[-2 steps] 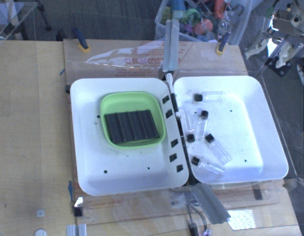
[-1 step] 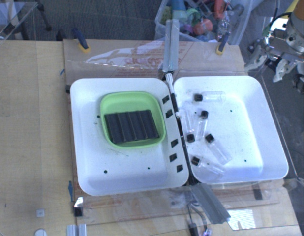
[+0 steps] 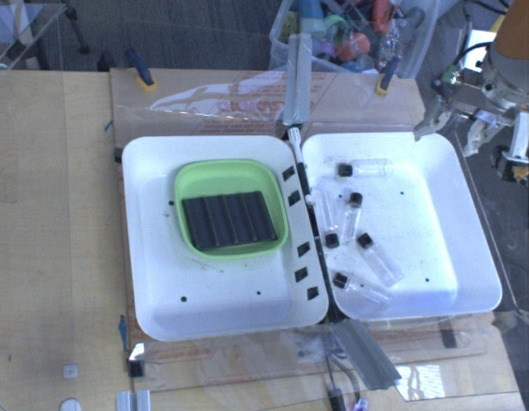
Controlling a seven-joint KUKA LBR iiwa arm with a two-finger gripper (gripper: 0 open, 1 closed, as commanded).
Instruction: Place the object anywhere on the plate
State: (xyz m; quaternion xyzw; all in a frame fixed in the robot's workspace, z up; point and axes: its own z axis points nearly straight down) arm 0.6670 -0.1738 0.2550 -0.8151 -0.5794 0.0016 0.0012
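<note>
A green square plate (image 3: 189, 181) lies in the left bin (image 3: 153, 255). A dark grey ribbed rectangular object (image 3: 228, 219) rests flat inside the plate. My gripper (image 3: 450, 132) hangs over the far right corner of the right bin (image 3: 444, 229), well away from the plate. Its fingers are spread and nothing is between them. The wrist with its orange band (image 3: 514, 20) sits above it at the top right.
Several clear vials with black caps lie in the right bin, such as one (image 3: 367, 169) at the back and one (image 3: 377, 262) near the front. A clear box of colourful items (image 3: 350, 15) stands behind the bins. A row of black clips (image 3: 300, 229) lines the divider.
</note>
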